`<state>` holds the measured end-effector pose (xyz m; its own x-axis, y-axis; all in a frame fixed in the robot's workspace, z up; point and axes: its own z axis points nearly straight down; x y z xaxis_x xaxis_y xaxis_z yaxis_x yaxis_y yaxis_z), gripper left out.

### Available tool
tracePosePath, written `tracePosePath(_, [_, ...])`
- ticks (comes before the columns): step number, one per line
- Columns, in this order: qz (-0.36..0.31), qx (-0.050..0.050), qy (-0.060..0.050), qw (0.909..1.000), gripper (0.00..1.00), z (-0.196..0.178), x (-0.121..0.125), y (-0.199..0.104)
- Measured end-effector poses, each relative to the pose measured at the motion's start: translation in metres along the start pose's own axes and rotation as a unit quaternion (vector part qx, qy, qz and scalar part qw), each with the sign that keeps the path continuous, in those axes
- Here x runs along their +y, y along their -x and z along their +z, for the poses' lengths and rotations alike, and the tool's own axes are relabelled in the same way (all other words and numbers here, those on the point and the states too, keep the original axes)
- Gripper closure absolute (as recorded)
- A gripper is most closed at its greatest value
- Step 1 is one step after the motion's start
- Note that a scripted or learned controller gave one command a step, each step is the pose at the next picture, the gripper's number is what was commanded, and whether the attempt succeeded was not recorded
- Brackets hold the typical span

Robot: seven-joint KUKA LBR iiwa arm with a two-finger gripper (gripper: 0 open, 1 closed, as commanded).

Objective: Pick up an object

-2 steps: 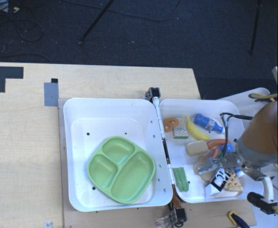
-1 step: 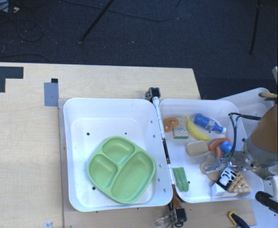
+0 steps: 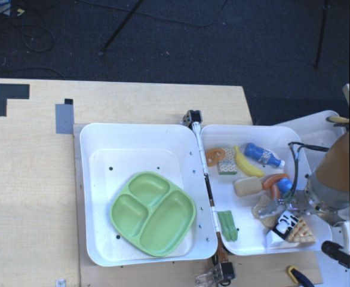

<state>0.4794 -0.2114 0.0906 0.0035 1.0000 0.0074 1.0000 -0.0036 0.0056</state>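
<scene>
Dark cables [image 3: 37,28] on blue carpet [image 3: 223,46]

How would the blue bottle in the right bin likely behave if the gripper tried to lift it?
The blue bottle lies on its side, so its rounded body would probably roll if nudged. It looks like small, smooth plastic: likely light, possibly slippery. The banana lies close beside it and may shift too.

Two white bins [image 3: 85,160]; one green tray [image 3: 153,213]; one banana [image 3: 247,163]; one bottle [image 3: 262,155].

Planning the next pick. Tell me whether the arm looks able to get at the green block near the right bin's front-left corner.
Probably yes. The green block lies alone on bare bin floor, apart from the cluttered toys, close to the divider wall, which may crowd a grasp.
</scene>
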Motion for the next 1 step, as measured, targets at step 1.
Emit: tracePosePath(1, [-0.003,-0.003,0.001,1.0,0.0,0.0001,0.0991,-0.0001])
